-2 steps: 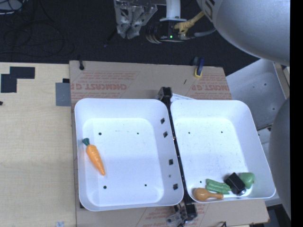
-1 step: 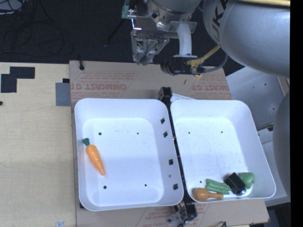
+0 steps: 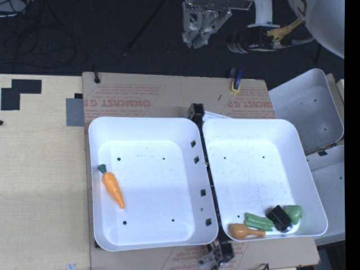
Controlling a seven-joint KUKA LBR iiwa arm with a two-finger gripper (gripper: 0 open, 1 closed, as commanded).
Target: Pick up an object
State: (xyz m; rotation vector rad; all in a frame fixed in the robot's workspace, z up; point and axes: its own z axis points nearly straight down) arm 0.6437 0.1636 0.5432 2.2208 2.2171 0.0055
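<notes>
Two shallow white bins side by side on the surface: left bin, right bin. Up at the top of the view, well clear of both bins, the end effector, hanging over dark floor; too blurred to tell whether open or closed. Candidates for picking, largest first: an orange carrot alone by the left wall of the left bin, long axis running near-to-far with the green top farthest from the camera; a cluster in the near right corner of the right bin, with a green pod-like piece, a black block, a pale orange gourd, possibly a pear, and a green lump. Both groups far below the end effector in the view, carrot down-left, cluster down-right. Carrot probably the easier target, being isolated.
</notes>
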